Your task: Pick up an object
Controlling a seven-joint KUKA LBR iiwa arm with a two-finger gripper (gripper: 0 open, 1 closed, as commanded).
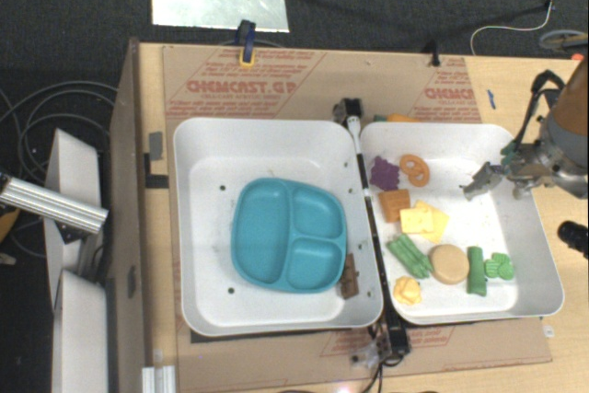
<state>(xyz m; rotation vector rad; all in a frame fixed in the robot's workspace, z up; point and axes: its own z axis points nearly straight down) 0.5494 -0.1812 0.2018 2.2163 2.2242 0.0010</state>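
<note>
So the setup here is two white bins side by side on the bench: the left bin [198,198] has a teal divided plate [288,235] sitting in the middle plus a small brown piece [350,276] tucked against its right wall, and the right bin [538,276] is where all the toy food is piled. Makes sense that the arm is over that one, since that's where the pickable stuff is. The hand [479,181] hangs over the bare upper-right part of the right bin, reaching in from the right rim, and honestly I can't tell from this angle what state it's in. Nothing looks to be in it. The candidates sit lower left of it: purple grapes [384,171], a pretzel [415,168], an orange block [396,202], yellow cheese [422,221], a green pod [409,256], a round tan bun [450,264] and green bits [488,270]. My guess is it's not committed to one yet, since it's apart from all of them.
</note>
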